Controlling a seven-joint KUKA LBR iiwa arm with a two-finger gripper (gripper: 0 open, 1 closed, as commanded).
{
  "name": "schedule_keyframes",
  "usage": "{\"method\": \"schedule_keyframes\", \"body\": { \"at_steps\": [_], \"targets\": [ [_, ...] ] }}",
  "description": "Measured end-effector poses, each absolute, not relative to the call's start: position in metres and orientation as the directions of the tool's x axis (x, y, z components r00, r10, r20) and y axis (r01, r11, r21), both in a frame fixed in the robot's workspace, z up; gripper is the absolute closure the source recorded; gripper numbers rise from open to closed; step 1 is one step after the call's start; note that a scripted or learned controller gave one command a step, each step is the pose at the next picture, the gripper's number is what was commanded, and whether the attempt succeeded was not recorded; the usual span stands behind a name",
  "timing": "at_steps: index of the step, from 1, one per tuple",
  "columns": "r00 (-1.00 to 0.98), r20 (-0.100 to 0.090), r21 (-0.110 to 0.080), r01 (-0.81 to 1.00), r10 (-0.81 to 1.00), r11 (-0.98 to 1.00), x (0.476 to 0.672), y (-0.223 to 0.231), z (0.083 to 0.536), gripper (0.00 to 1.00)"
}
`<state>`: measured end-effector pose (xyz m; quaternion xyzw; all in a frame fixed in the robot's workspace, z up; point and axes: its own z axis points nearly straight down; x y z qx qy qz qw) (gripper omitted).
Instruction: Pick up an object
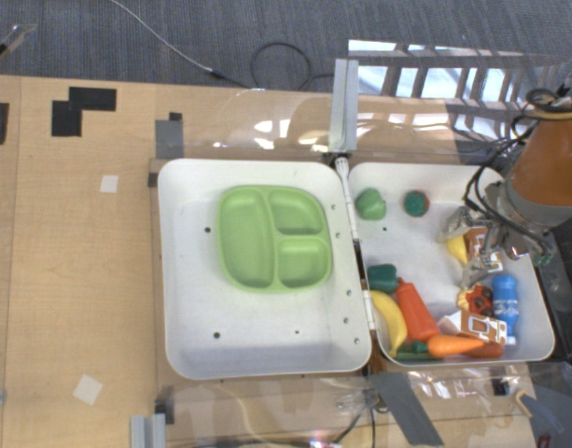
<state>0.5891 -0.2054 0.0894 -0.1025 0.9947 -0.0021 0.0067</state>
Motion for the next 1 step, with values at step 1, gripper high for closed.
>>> {"method": "schedule_keyframes", "body": {
  "at_steps": [1],
  "targets": [
    [-0.985,-0.013,-0.004,-0.17,-0.17,0.985,0.5926,-0.2053,0.0892,0.0]
  ]
}}
